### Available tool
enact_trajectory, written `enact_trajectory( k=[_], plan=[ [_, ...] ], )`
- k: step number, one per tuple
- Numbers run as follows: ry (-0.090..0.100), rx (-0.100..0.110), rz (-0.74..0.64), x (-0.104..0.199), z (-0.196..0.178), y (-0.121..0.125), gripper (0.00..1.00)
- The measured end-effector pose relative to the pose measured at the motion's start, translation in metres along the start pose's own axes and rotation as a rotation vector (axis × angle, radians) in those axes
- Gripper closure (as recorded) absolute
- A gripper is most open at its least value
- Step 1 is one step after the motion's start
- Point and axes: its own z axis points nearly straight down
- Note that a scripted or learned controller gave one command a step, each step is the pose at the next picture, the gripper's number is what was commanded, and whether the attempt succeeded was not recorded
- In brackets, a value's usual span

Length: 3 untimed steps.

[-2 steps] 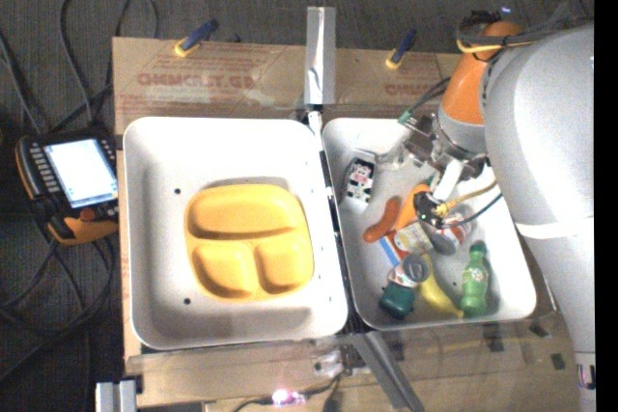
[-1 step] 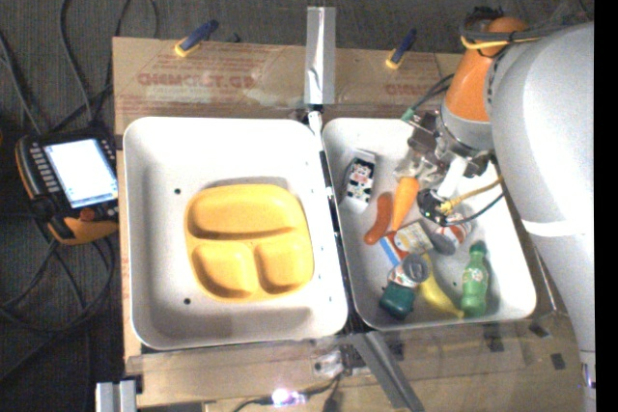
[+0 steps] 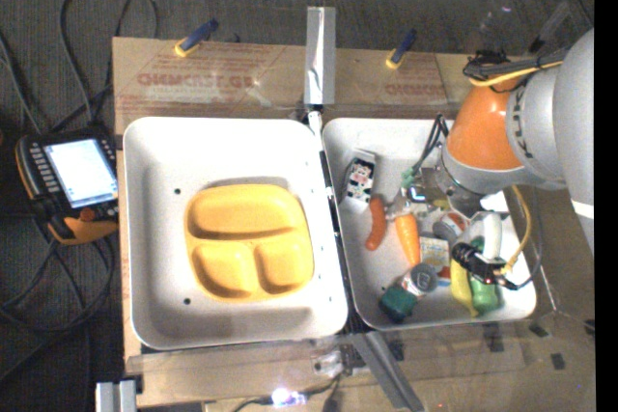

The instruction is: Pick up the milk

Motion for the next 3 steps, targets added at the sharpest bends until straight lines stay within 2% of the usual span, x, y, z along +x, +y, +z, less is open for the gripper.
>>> enact_trajectory(
  k=[1,2,3],
  plan=[
    [0.004,-0.001,-0.063,-0.014,0.000,-0.005,1.00],
    [0.004,0.003,-0.063,-0.014,0.002,-0.006,0.00],
    [0.001,0.015,0.044,0.013,-0.012,0.050,0.00]
  ],
)
